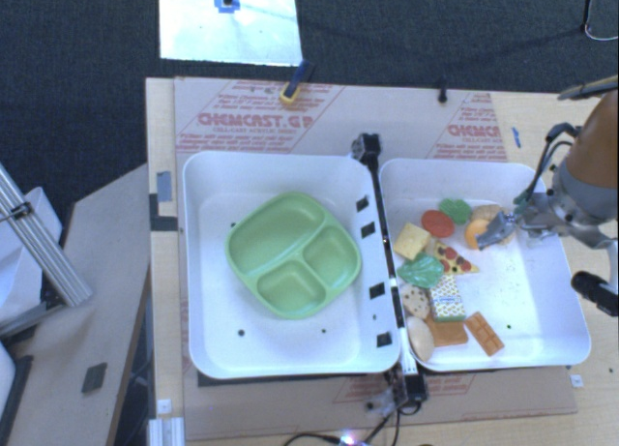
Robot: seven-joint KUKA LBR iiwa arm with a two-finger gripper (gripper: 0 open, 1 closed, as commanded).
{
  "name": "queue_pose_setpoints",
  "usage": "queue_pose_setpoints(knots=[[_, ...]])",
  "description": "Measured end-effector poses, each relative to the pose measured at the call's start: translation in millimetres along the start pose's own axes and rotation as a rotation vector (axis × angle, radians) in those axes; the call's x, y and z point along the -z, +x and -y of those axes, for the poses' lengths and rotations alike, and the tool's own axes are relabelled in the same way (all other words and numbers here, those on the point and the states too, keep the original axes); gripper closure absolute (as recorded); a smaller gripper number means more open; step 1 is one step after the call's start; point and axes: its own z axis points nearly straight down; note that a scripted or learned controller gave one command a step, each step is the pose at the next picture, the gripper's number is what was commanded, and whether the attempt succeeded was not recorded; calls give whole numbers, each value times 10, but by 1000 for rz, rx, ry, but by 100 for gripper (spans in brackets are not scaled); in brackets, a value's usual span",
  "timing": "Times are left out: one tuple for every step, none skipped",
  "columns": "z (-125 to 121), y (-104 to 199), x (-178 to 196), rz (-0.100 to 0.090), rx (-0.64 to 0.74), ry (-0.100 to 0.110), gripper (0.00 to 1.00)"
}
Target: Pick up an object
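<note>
The left bin (208,270) holds one green divided plate (293,253), which lies flat near the bin's centre with its three compartments facing up. The right bin (542,323) holds a cluster of toy food items along its left half. A red tomato-like piece (437,223) lies just beside a green round piece (455,210). A yellow cheese wedge (411,240) lies below them. A pizza slice (453,259) lies beside a green leafy piece (420,271). A chocolate-chip cookie (416,302), a small printed carton (447,298), a brown cracker (484,333) and a pale oval piece (421,339) lie toward the near rim.

The gripper (498,230) enters from the right and sits low over the upper part of the right bin. Its tips are at an orange round piece (475,232). The tips overlap that piece; whether they are released or clenched cannot be determined, and no grasp can be confirmed.

The arm is cut off at the right edge. The orange piece is partly hidden by the gripper. A pale item (486,212) behind it is too indistinct to identify.
</note>
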Motion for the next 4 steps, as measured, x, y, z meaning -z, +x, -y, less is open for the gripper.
queue_pose_setpoints(knots=[[12, 69, -431, 0, 0, 1, 0], [-5, 73, -755, -2, 0, -1, 0], [-43, 76, -612, 0, 1, -14, 100], [9, -8, -57, 2, -1, -3, 100]])
